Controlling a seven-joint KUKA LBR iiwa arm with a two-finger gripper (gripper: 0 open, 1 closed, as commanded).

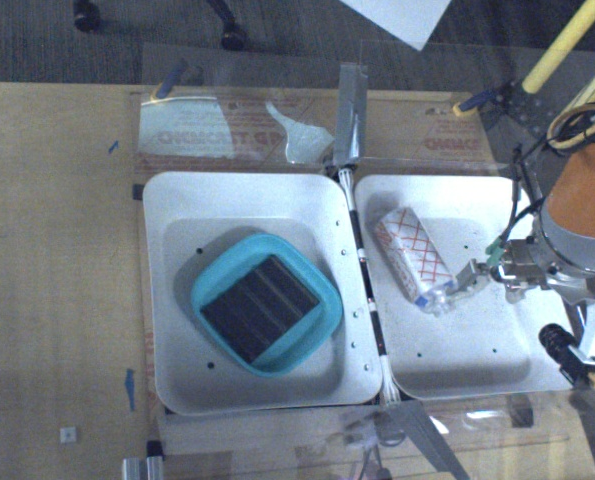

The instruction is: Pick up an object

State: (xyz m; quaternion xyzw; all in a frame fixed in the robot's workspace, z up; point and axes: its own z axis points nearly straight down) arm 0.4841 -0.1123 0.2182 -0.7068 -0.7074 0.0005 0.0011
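The packet, white wrapper with a red criss-cross print, is lying flat in the right bin, up in that bin's near-left part, tilted so one end points toward the bin's back-left corner and the other toward its middle. The gripper is down inside the right bin too, tip right at the packet's lower end, looks like touching it or just beside it, honestly too blurry there to say which. Same deal with whether the gripper is open or closed: can't tell, it's a smear of grey and something glinty bluish at the tip. Nothing I'd call a hold on the packet. The arm comes in over the right bin's right rim, and most of it is cut off; you get an orange chunk and some cables. Just left of the right bin sits the left bin, with a teal tub in it and a dark ridged block inside the tub, can't make out what that is. Behind the right bin there's clear sheeting with mirrored lettering I can't read.
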